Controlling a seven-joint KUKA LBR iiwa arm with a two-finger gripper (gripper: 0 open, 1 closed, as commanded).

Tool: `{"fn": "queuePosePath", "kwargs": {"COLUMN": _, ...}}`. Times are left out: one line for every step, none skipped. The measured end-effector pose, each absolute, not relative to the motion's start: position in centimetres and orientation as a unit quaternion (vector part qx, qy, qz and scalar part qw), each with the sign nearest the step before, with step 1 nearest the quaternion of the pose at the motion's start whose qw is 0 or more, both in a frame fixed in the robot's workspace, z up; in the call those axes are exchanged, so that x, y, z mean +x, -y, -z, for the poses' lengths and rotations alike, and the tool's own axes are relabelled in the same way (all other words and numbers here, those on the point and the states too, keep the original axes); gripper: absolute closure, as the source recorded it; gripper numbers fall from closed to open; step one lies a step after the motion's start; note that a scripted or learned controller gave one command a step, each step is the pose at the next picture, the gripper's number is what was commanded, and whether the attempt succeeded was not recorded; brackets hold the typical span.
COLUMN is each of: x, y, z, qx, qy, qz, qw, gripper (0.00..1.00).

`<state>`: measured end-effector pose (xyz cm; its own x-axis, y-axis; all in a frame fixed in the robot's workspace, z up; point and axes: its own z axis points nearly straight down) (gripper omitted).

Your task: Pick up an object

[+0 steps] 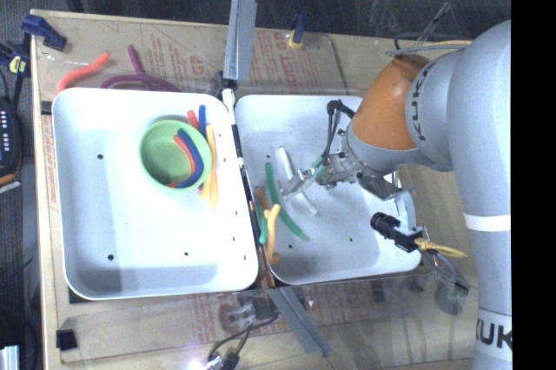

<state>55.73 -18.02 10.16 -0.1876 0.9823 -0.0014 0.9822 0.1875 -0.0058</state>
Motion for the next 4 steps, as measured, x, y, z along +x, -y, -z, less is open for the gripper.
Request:
{"fn": "queuePosePath", "kwargs": {"x": 55.3, "y": 12.2, "z": -9.6, "qx": -0.612, "qy": 0.791, "qz": -0.0017, "qw": -0.005, "gripper": 0.00}}
{"fn": "queuePosePath", "kwargs": {"x": 60.2, "y": 13.3, "z": -10.0, "qx": -0.697, "qy": 0.718, "qz": -0.0001, "qw": 0.000, "gripper": 0.00}}
{"fn": "queuePosePath", "kwargs": {"x": 63.2, "y": 17.4, "z": -17.4, "qx": -0.739, "qy": 0.674, "qz": 0.0005, "qw": 0.001, "gripper": 0.00}}
{"fn": "queuePosePath", "kwargs": {"x": 58.7, "y": 18.2, "z": -14.9, "qx": -0.724, "qy": 0.690, "qz": 0.0000, "qw": 0.002, "gripper": 0.00}}
